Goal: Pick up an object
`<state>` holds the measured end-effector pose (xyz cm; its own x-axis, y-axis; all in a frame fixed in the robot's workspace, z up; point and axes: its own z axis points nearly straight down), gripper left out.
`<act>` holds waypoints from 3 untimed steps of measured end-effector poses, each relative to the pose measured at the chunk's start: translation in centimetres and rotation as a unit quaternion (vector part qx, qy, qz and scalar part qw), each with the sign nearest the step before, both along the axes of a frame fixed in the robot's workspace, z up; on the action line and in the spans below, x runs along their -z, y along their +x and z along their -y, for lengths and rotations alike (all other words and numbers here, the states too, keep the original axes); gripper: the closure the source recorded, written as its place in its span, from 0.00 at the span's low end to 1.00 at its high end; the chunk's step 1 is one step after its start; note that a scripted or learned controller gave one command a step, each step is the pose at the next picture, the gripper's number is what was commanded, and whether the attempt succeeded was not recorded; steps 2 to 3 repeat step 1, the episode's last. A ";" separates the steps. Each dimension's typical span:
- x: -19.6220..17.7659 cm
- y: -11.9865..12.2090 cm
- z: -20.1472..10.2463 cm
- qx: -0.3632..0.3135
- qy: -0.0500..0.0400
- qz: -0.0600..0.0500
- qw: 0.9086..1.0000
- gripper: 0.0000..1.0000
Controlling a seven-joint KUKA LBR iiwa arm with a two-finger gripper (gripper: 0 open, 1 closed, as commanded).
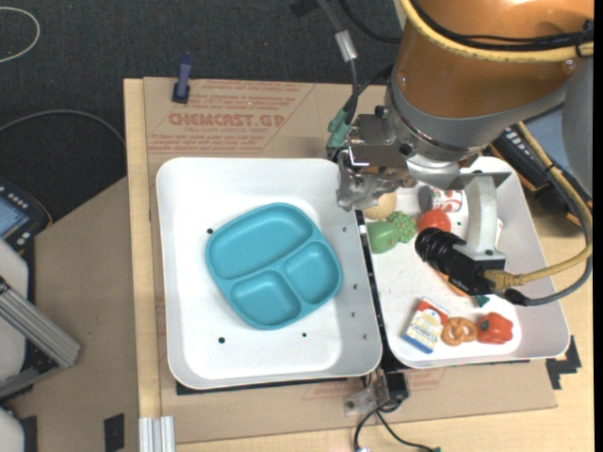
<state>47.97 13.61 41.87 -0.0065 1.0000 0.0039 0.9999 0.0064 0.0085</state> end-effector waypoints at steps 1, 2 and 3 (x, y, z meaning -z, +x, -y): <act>9.1 -0.2 -2.9 0.002 -0.003 -0.009 1.000 1.00; 9.1 -0.2 -2.9 0.002 -0.003 -0.009 1.000 1.00; 9.1 -0.2 -2.9 0.002 -0.003 -0.009 1.000 1.00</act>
